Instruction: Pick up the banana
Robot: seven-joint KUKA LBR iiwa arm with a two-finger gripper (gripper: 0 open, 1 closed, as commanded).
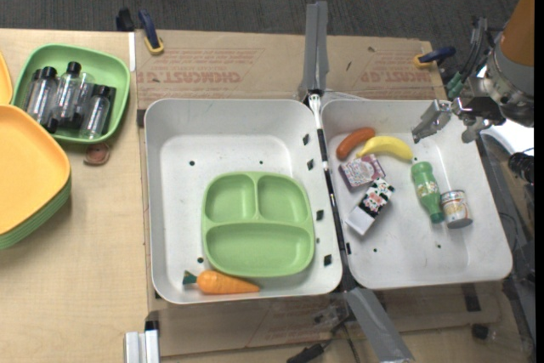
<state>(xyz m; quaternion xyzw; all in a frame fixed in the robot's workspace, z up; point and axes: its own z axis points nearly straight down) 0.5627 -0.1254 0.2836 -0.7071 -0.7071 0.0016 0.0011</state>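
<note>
A pale wooden bench (93, 268) stands on dark carpet; brown cardboard (229, 68) under the two white bins bears mirrored red lettering. The curved yellow banana (387, 148) lies at twelve o'clock in the right bin (476, 259), touching a glossy red sausage shape (354, 141); the end effector (450, 121) hangs at the banana's three o'clock, its two fingers spread apart around nothing.

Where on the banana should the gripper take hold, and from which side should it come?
Probably the middle of the banana, coming from above. It lies flat in the right bin, curved, its long axis running left to right, so the fingers would close across its narrow width. The red sausage is close to its left end, so the middle or right half leaves more room. The gripper is nearby, up to the right.
</note>
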